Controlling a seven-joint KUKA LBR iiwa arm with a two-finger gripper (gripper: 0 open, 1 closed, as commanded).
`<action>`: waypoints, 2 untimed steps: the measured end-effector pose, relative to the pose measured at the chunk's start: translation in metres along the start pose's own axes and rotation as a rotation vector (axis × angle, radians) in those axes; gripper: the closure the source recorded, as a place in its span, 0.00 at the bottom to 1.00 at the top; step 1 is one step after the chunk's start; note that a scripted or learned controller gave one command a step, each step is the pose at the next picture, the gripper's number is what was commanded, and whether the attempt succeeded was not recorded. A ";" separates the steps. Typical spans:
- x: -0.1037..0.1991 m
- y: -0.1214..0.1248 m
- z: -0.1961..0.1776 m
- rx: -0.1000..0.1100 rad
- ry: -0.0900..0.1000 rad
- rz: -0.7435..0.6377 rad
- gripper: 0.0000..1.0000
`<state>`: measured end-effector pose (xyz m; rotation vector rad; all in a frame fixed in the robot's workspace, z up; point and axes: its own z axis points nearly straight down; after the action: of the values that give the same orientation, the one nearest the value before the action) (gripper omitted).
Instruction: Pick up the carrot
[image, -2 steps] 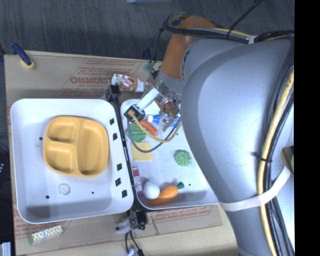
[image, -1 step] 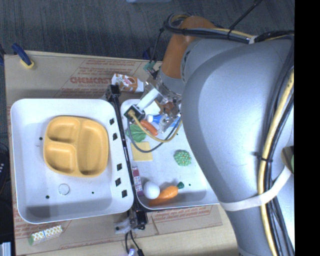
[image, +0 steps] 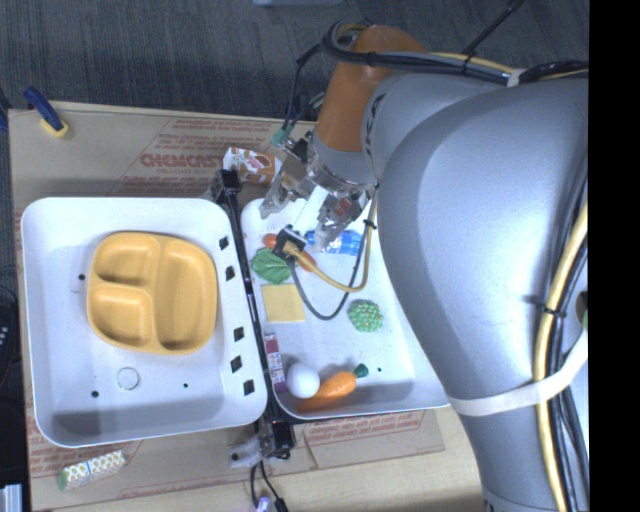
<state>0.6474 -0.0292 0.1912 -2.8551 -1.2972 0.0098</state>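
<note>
We are observing the arm (image: 480, 250), a smooth grey casting with an orange band, which is reaching in from the right and covering much of the right bin (image: 395, 385). The bench (image: 150, 150) is carrying a printed cardboard sheet, probably to protect the surface under both bins. The left bin (image: 40, 300), shallow white plastic with rounded corners, is holding a glossy yellow divided plate (image: 153, 290) near its centre.

The gripper (image: 305, 205) is hovering over the far end of the right bin; we cannot tell its state, because the wrist hardware and cables are hiding it. We are seeing nothing held beneath it.

The carrot (image: 328, 388), tapered, orange and smooth with a small green tip, is lying on its side against the near wall of the right bin, touching a white egg (image: 302, 380) on its left. We are judging that the wall and the egg are crowding the grasp.

Smaller items are lying between: a flat yellow cheese slice (image: 284, 303), a green leaf (image: 270, 265) and a knobbly green pea cluster (image: 365, 316). The carrot is well apart from the gripper.
</note>
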 end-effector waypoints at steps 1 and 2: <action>-0.015 0.015 0.000 -0.003 0.002 0.342 0.00; 0.010 -0.024 0.000 -0.001 0.000 0.172 0.00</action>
<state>0.6358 -0.0059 0.1910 -2.9567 -1.0478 0.0095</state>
